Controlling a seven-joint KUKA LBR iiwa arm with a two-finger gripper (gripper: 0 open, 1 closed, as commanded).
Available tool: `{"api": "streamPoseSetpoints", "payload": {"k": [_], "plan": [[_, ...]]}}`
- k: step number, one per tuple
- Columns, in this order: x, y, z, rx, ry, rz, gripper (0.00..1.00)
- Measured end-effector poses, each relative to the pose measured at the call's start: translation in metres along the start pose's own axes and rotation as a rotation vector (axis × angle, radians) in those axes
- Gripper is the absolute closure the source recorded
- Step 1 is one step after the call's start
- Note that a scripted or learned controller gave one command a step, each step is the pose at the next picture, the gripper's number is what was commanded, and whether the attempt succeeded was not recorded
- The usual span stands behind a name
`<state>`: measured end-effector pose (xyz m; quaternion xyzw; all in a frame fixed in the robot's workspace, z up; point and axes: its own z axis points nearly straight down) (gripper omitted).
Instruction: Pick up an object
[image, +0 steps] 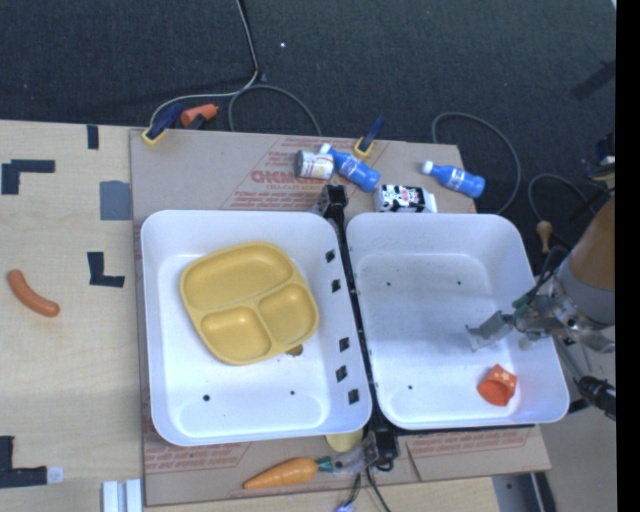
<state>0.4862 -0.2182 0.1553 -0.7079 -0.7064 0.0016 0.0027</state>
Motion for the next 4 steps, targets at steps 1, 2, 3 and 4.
{"api": "streamPoseSetpoints", "payload": {"k": [1, 2, 3, 4], "plan": [[0.04, 0.094, 0.072, -0.01, -0.003, -0.009, 0.0], [0.118, 0.118, 0.068, -0.013, -0.003, -0.01, 0.0], [0.121, 0.164, 0.069, -0.01, -0.003, -0.005, 0.0], [0.12, 0.183, 0.069, -0.008, -0.002, -0.005, 0.0]]}}
